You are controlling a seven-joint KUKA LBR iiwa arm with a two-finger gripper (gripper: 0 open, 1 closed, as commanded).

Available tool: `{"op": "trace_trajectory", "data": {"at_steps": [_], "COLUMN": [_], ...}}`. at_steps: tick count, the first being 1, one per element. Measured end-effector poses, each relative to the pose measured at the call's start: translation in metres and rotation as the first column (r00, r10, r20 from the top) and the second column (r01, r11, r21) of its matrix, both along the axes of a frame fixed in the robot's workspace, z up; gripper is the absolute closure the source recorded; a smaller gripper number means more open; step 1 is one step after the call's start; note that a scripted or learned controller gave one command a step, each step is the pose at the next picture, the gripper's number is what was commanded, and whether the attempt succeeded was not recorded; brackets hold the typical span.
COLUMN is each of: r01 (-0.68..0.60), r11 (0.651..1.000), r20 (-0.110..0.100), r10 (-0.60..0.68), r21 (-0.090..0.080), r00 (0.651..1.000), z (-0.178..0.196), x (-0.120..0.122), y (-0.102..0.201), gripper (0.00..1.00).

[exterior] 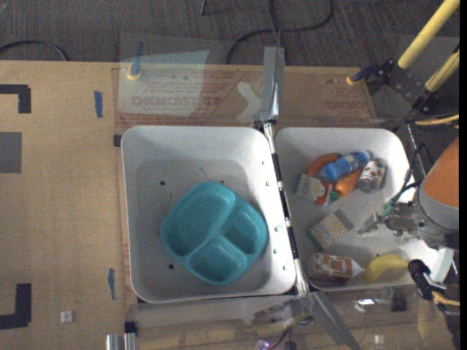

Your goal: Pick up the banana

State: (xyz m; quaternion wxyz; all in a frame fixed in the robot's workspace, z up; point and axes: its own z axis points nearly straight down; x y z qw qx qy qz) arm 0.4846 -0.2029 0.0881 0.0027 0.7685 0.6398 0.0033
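Yellow curved banana [385, 267] lies at near edge of right white bin [292, 152]; gripper [384, 221] poised above it, finger state not discernible.

Two shallow white bins sit side by side on the bench: the left bin [139, 195] carries a teal divided tray [213, 232] lying a little toward its front right. In the right bin [398, 146], the banana [385, 267] lies by the front edge near the right corner, with a small carton [333, 266] beside it toward the front left, a checkered packet [330, 230] near the middle, and a blue bottle [344, 166], a can [372, 175] and orange items clustered toward the back. The gripper [384, 221] hangs over the right side of that bin, just behind the banana and apart from it, with the orange-banded arm [444, 188] at the right edge.
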Motion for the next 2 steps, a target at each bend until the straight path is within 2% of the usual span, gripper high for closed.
{"op": "trace_trajectory", "data": {"at_steps": [1,2], "r01": [-0.173,-0.134], "r11": [0.985,0.991], "r20": [-0.004,-0.007], "r10": [0.173,0.134], "r21": [0.002,-0.001], "r00": [0.985,0.991], "z": [0.0,0.095], "x": [-0.003,-0.005], "y": [-0.005,-0.02], "gripper": [0.0,0.0]}}
